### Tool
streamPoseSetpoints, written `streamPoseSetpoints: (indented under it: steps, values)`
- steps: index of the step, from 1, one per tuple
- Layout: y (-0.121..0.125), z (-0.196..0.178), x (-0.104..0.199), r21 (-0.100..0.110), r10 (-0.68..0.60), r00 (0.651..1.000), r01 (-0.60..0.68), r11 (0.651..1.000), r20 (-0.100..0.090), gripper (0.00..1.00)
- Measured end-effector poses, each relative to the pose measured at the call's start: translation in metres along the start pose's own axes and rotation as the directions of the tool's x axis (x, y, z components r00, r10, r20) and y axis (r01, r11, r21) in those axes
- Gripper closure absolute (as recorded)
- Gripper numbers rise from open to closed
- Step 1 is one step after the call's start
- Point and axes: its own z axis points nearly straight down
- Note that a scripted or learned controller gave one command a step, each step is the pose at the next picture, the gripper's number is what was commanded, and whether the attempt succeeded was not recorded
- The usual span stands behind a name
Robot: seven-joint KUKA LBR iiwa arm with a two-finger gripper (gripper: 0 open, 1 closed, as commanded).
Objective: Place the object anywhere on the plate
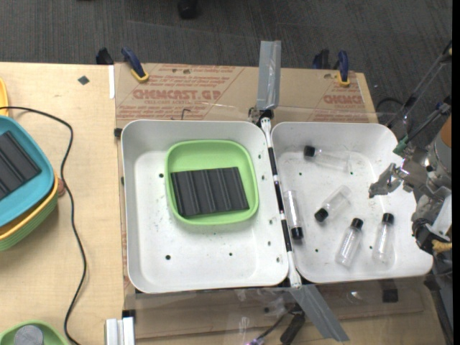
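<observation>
A green square plate (pixel 210 183) with a dark ribbed insert sits in the left bin, toward 12 o'clock. Five clear, black-capped vials (pixel 350 240) lie scattered across the right bin.

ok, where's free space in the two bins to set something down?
Left white bin: bare floor in front of and to the left of the square green plate, whose middle holds a dark ribbed insert. Right white bin: crowded; clear plastic vials with black caps lie across its middle, leaving a small bare strip along the front left edge.
</observation>
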Motion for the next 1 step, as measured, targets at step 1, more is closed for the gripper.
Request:
streamPoseSetpoints:
  steps: [1]
  values:
    - [0.0143, -0.067, -0.0213, 0.0, 0.312, 0.95, -0.312, 0.95, 0.001, 0.0]
